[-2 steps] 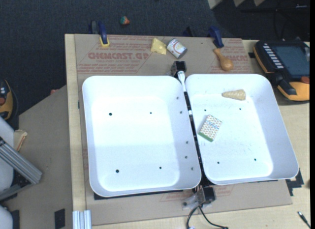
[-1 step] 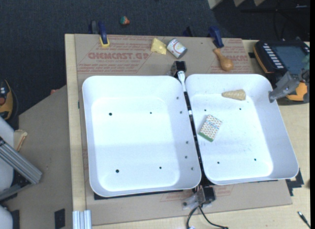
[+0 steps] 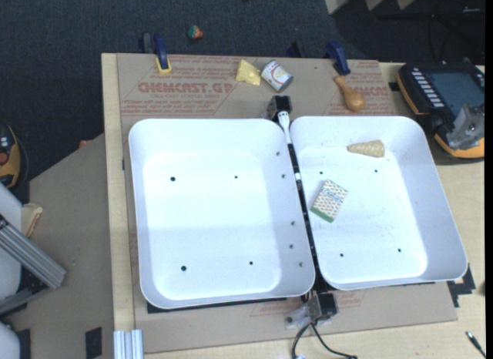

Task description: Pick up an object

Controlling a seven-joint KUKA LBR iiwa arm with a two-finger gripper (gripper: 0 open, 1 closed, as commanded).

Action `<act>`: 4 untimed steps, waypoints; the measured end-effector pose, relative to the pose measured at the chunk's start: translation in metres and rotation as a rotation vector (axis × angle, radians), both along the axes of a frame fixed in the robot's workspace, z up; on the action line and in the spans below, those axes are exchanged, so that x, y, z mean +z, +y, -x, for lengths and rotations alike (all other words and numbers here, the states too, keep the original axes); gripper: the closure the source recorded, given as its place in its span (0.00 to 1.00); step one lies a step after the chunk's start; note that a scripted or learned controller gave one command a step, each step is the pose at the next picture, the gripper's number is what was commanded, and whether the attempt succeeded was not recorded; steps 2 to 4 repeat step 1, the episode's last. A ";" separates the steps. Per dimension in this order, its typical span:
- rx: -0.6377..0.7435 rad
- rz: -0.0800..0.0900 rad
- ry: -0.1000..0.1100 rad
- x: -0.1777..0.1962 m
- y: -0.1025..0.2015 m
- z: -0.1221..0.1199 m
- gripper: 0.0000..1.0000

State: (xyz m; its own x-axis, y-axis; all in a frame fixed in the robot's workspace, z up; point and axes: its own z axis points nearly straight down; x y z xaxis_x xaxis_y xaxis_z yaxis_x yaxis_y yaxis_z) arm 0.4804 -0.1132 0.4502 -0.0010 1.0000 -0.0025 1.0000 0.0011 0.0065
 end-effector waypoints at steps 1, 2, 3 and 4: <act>0.007 -0.003 -0.008 0.091 0.065 0.000 1.00; 0.007 -0.003 -0.008 0.091 0.065 0.000 1.00; 0.007 -0.003 -0.008 0.091 0.065 0.000 1.00; 0.007 -0.003 -0.008 0.091 0.065 0.000 1.00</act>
